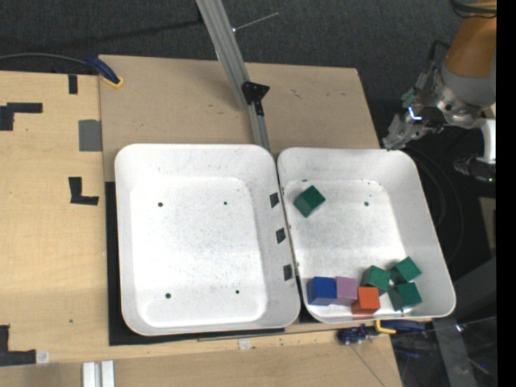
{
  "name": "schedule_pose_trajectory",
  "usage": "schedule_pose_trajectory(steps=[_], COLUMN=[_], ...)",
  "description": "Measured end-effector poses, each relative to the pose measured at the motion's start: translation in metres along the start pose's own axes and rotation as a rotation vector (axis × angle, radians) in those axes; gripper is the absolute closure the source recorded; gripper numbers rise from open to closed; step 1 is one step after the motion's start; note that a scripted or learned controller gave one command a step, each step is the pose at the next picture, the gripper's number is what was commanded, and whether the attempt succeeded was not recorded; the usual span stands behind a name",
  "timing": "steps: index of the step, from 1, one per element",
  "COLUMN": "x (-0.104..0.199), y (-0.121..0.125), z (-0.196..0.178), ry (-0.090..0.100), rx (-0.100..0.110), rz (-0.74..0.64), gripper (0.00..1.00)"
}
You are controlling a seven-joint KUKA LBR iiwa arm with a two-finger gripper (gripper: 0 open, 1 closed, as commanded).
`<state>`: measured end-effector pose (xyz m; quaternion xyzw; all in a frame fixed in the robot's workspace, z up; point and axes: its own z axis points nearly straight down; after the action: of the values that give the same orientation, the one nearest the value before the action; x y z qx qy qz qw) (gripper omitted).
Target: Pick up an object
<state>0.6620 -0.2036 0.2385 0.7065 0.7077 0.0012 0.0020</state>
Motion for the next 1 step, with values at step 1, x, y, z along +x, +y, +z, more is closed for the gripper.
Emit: schedule_pose_trajectory(steps=[1], x=[0.0598], y=[-0.0107], z=[-0.0073], ry=[0.003], rx=[0.004], rz=[-0.005], gripper=[1.00])
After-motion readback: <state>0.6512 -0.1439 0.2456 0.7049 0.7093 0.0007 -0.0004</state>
